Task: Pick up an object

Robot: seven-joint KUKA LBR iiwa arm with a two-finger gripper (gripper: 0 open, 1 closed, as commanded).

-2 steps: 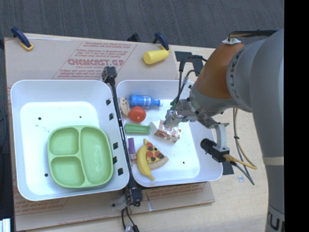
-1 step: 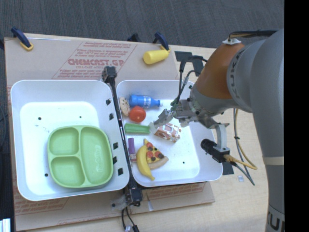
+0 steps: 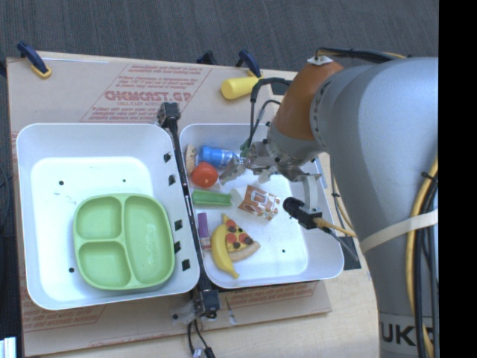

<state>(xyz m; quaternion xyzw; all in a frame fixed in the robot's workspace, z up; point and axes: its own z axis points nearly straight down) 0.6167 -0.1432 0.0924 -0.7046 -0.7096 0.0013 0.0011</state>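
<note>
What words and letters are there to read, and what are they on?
"CHEMCAST GP": big red letters on the cardboard sheet behind the bins; the smaller red lines around it are too blurred to read.
"UK": white letters on the arm's base, cut off at the edge.
Blue can label: too small to read.

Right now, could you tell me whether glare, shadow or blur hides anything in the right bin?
Camera view: lighting is even, with no glare on the right bin; the arm casts a soft shadow near the blue can; the banana and pizza slice read sharp; the gripper area is cluttered and slightly soft.
</note>
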